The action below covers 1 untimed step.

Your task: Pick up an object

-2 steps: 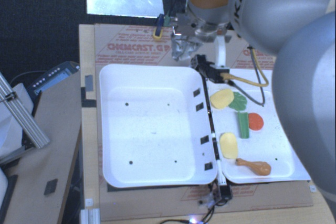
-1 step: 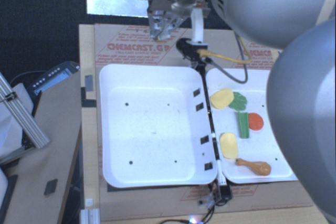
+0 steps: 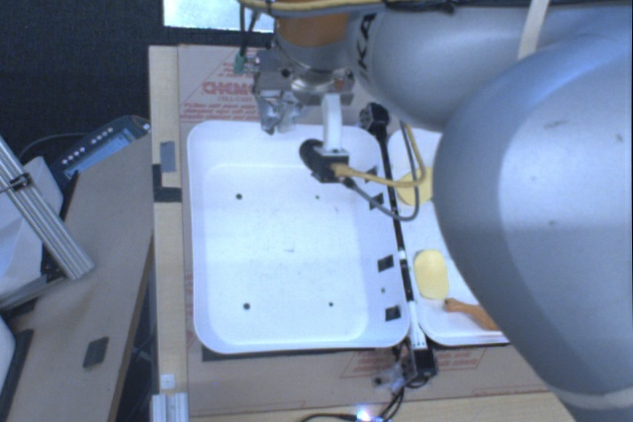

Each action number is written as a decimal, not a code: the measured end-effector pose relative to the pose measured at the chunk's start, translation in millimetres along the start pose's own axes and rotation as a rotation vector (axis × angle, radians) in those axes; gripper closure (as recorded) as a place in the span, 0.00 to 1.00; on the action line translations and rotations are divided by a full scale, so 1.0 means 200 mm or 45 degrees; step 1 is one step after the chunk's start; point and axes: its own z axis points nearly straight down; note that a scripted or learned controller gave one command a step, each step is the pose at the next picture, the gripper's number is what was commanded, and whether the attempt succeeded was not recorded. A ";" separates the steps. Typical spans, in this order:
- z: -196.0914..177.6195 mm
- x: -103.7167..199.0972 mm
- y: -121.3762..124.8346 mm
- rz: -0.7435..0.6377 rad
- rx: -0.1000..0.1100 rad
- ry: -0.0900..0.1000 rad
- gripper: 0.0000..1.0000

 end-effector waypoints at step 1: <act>-0.48 0.12 -0.06 -0.002 -0.024 0.008 1.00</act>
